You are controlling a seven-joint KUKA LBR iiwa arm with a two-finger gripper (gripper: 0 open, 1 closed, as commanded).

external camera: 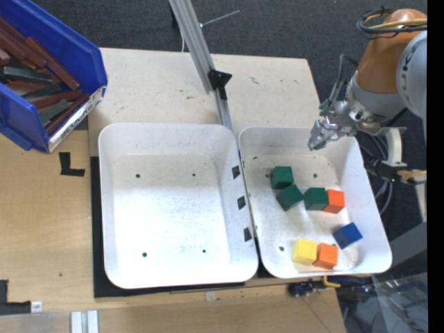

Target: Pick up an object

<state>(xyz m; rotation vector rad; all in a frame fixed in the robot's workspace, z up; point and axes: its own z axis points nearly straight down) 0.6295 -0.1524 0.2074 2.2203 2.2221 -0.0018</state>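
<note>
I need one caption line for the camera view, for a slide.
KUKA gripper hovers at the far rim of the right bin, which holds seven coloured blocks; left bin beside it.

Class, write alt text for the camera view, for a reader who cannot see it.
A grey arm's gripper hangs over the far rim of the right bin, which holds seven blocks: three green, two orange, one yellow, one blue. The left bin sits beside it.

Dark carpet floor [277, 19] surrounds a pale wooden bench [152, 82].
</note>
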